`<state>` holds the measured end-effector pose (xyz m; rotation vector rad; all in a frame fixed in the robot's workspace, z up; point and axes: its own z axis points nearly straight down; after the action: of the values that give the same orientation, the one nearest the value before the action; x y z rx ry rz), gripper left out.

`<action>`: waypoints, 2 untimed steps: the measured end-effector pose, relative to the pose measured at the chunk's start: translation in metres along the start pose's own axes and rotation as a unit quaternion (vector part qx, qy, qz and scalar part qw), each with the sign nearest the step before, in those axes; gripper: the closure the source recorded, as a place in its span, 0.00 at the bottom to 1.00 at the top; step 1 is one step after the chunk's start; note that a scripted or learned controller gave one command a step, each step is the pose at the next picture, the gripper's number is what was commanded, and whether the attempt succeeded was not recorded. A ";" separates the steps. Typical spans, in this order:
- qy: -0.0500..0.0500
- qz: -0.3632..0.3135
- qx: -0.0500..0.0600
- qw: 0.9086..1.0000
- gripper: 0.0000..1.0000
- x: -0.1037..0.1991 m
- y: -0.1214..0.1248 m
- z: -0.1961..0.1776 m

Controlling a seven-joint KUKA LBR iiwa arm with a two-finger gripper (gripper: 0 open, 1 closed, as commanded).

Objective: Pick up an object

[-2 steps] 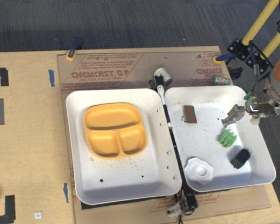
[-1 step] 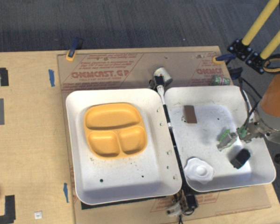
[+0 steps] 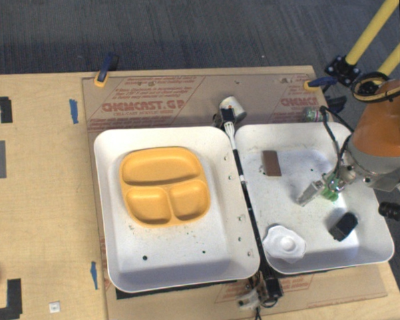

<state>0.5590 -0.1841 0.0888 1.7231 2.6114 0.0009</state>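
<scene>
My gripper (image 3: 309,195) hangs low over the middle of the right bin (image 3: 372,250), pointing down and to the left from the orange-banded wrist. A small green bit (image 3: 332,190) shows right behind it; I cannot tell whether it is a loose thing. A brown rectangular block (image 3: 270,163) lies flat up and to the left of the gripper, apart from it. A white rounded object (image 3: 284,244) rests near the right bin's front left corner. A yellow three-compartment tray (image 3: 165,184) lies in the left bin (image 3: 118,260).
The two bins meet at a raised rim (image 3: 241,187) with a cable running along it. Blue and yellow clamps (image 3: 105,68) hold the cardboard sheet behind the bins. Yellow poles (image 3: 373,26) stand at the back right.
</scene>
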 end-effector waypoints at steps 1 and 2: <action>0.010 0.089 -0.004 0.996 0.00 -0.016 -0.005 -0.001; 0.004 -0.218 0.001 0.976 0.00 -0.042 -0.002 0.004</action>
<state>0.5741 -0.2236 0.0854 1.1157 2.9311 0.0008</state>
